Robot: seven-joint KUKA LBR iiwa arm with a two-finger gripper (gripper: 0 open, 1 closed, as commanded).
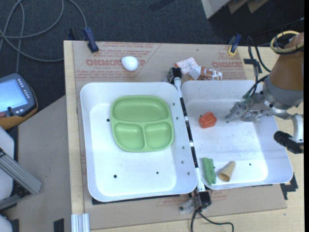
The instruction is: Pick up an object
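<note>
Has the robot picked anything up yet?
Not yet. The gripper sits low in the right bin, close beside the red object, with nothing between its fingers. The green object and the cone lie untouched near the front. Grabbing and lifting are left.

I counted two white bins: one at 9 o'clock, one at 3 o'clock. The 9 o'clock bin held one green divided plate. The 3 o'clock bin held three items: one red piece, one green piece, one tan cone. At 12 o'clock on the bench lay one white egg, one crumpled wrapper and two blue clamps.
</note>
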